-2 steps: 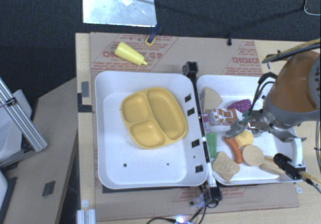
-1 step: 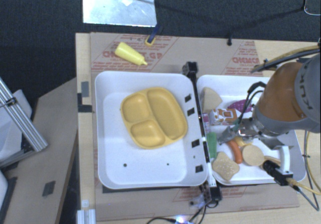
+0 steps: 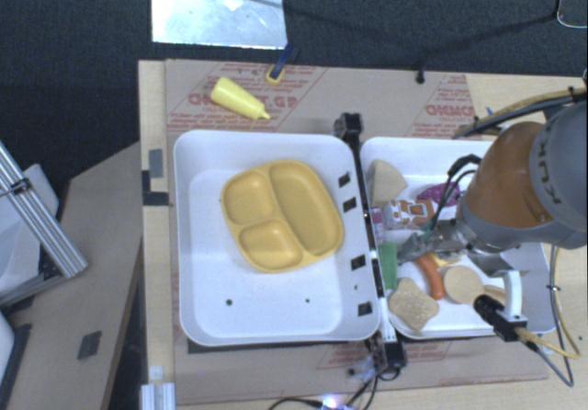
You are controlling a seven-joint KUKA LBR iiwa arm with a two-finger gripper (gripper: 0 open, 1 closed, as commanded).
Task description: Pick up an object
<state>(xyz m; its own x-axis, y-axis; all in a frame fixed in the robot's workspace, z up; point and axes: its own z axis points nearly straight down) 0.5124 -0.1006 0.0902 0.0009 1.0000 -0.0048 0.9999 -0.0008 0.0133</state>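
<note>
The objects to be picked are found in the right bin (image 3: pixel 432 149): a carrot (image 3: pixel 430 276), a tan slice (image 3: pixel 462 285), a piece of bread (image 3: pixel 412 305), a green item (image 3: pixel 388 263), a pale wedge (image 3: pixel 386 180) and a printed packet (image 3: pixel 411 211). All are seen resting in the bin; none is observed lifted. The gripper (image 3: pixel 424 246) is lowered among them, just beside the carrot. Whether the jaws are spread or pressed together cannot be told. The grasp and lift are judged not yet done. In the left bin (image 3: pixel 207 307) a yellow divided tray (image 3: pixel 278 214) is noted. On the desk (image 3: pixel 367 91), at the far side, a yellow bottle (image 3: pixel 239 98) lies.
</note>
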